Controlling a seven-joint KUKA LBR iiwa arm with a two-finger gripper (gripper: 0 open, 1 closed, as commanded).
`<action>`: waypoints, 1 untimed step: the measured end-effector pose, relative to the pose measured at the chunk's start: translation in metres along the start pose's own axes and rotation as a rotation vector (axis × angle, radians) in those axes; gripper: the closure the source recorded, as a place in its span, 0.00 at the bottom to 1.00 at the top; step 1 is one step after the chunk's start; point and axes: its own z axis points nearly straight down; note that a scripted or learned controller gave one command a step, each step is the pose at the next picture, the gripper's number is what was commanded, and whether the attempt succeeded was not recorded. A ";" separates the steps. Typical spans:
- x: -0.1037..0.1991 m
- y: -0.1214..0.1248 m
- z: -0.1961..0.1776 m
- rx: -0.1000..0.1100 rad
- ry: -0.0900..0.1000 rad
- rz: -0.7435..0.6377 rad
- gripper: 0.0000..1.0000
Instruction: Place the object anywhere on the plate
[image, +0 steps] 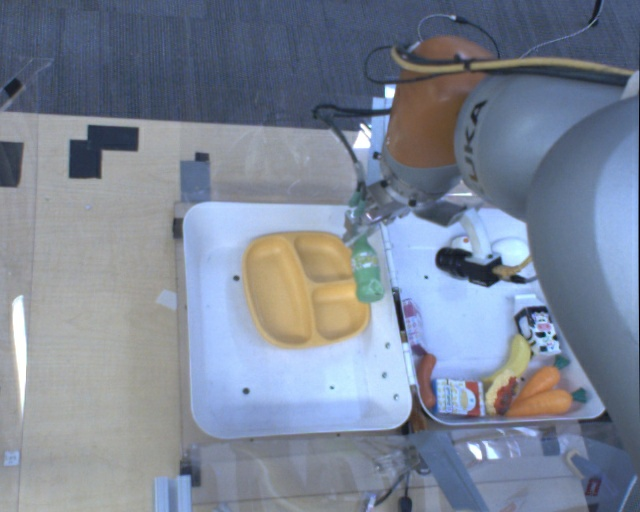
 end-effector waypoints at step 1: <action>-0.004 -0.013 0.000 0.003 0.000 0.242 1.00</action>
